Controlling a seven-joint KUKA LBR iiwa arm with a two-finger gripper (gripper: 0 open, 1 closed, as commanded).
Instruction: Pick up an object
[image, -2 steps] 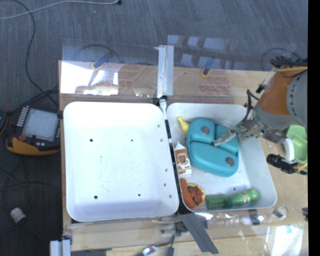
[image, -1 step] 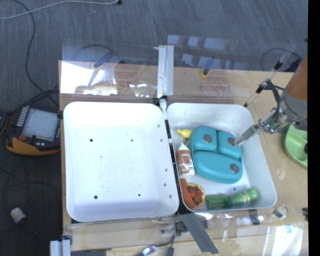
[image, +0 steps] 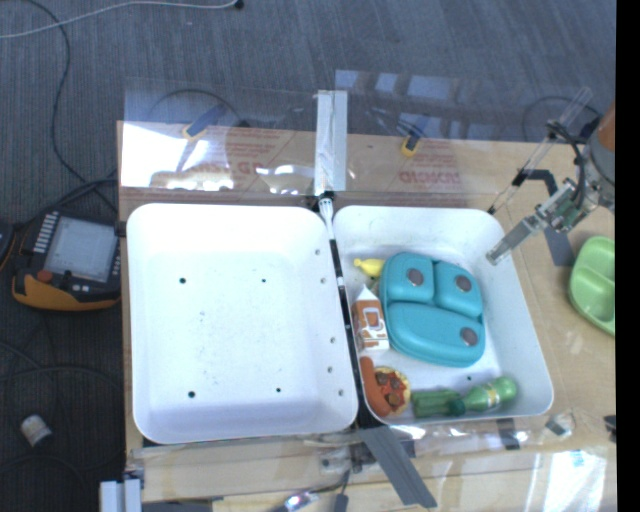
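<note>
— Bins first: what is seen on the tabletop?

— Two shallow white plastic bins are set side by side. The left bin shows only bare floor. All the objects are gathered in the right bin.

— Which objects are found there?

— A large teal plastic container with three round brown spots is lying near the middle of the right bin. A small yellow item is touching its upper left edge. A white and orange carton is lying just to the left of the teal container, against the divider between the bins. Below the carton an orange and red packet is seen, and a green bottle-shaped object is laid along the bin's near wall, below the teal container.

— And the gripper?

— The gripper is seen over the upper right corner of the right bin, up and to the right of the teal container and apart from it. Nothing is seen held in the jaws; how far they are open cannot be told. A light green object is resting outside the bin, right of the teal container.
</note>
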